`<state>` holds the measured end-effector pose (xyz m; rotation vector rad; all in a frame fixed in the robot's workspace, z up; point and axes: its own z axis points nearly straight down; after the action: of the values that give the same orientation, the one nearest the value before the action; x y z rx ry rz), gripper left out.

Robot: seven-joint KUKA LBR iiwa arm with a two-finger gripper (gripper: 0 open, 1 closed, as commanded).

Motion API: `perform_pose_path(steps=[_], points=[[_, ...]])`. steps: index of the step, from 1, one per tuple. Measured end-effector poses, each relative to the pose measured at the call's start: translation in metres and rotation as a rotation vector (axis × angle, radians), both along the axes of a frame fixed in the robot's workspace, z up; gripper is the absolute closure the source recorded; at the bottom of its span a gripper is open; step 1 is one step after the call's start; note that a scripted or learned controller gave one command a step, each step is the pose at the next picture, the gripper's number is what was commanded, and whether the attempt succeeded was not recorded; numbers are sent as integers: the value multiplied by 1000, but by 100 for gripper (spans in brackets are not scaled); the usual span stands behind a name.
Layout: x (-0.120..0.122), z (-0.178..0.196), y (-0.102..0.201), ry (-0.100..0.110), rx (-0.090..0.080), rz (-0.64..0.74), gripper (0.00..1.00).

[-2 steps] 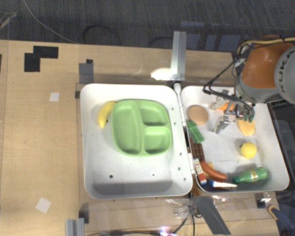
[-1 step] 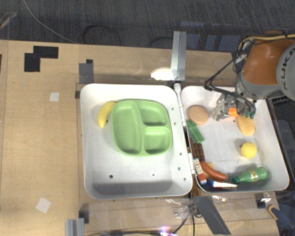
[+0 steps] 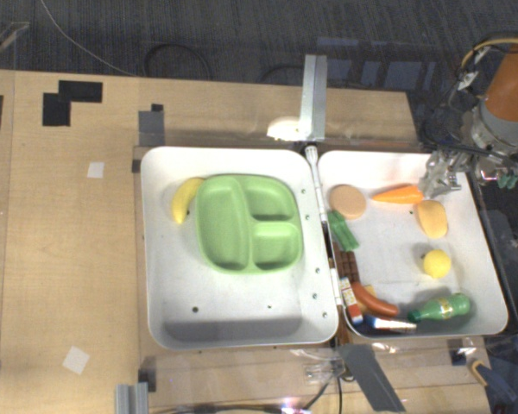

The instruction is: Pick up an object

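My gripper [image 3: 439, 179] hangs over the far right corner of the right bin [image 3: 492, 313], with nothing visibly held. An orange carrot [image 3: 398, 195] lies just to its left, and a pale yellow oval piece [image 3: 432, 218] lies just below it. Further down rest a yellow lemon [image 3: 437, 264] and a green bottle [image 3: 440, 307]. A round tan piece [image 3: 348, 201] sits near the bin's left wall, with a green item [image 3: 343, 231] under it. A red sausage [image 3: 369, 299] lies at the bin's near left corner.
The left bin [image 3: 168, 317] holds a green divided plate [image 3: 246, 222] and a yellow banana [image 3: 186, 198] beside the plate's left edge. A metal post [image 3: 313, 102] stands behind the two bins. A brown strip [image 3: 348, 270] runs along the right bin's left wall.
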<state>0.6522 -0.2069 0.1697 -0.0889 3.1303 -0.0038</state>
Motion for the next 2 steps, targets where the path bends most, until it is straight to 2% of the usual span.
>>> perform_pose_path(steps=[1,2], points=[[19,61,2,-2,-1,106,100],[-15,31,2,6,1,288,100]])
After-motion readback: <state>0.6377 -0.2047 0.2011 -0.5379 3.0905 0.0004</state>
